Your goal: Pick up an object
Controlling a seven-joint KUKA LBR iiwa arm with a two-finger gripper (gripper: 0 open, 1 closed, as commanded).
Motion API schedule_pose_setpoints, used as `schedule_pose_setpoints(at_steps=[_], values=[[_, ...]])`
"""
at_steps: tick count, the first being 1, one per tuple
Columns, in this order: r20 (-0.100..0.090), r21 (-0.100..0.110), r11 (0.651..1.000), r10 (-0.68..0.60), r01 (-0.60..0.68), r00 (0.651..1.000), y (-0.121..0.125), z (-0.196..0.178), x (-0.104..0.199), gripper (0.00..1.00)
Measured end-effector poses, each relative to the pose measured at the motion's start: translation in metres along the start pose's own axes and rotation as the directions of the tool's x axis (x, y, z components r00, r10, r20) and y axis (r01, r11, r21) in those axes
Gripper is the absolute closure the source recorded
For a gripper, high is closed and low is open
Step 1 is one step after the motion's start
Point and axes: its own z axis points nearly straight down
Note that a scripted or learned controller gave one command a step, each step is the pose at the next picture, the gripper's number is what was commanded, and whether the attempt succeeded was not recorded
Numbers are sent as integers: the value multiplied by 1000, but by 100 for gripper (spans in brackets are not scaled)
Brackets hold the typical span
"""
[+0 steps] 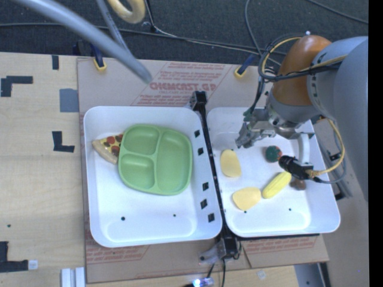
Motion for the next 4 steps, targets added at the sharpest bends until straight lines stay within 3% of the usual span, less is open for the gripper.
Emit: schedule_pose_setpoints(at_steps=[2, 4], values=[[1, -1, 1000, 1, -1, 1000, 3, -99, 8, 100], [-1, 6, 1000, -3, 3, 1000, -28, -92, 104, 100]])
